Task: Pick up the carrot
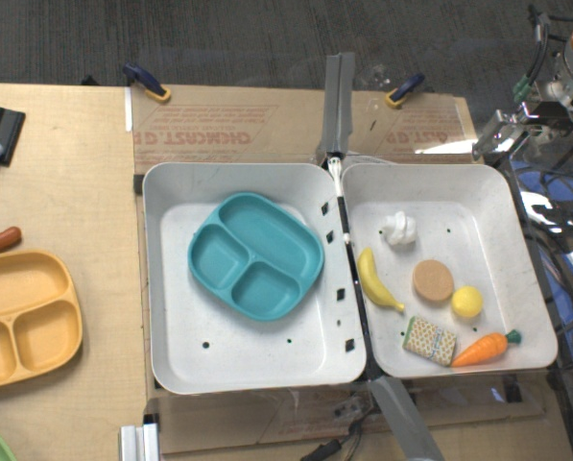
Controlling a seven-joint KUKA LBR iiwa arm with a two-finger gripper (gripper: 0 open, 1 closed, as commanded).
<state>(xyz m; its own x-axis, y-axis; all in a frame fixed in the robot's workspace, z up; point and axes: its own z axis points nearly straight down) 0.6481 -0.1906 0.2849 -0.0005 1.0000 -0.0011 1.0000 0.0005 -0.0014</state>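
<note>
The gripper (516,128) sits up high at the far right, outside the right bin (505,182), just past its far corner. I cannot tell if it is open or shut. The carrot (483,349) lies well apart from it, down in the bin's near corner. A yellow lemon (466,302) sits between them, close to the carrot.

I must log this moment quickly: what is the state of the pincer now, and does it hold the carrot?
Pincer: at the top right, beyond the bins; state cannot be told.
Carrot: lies in the right bin, not held.
</note>
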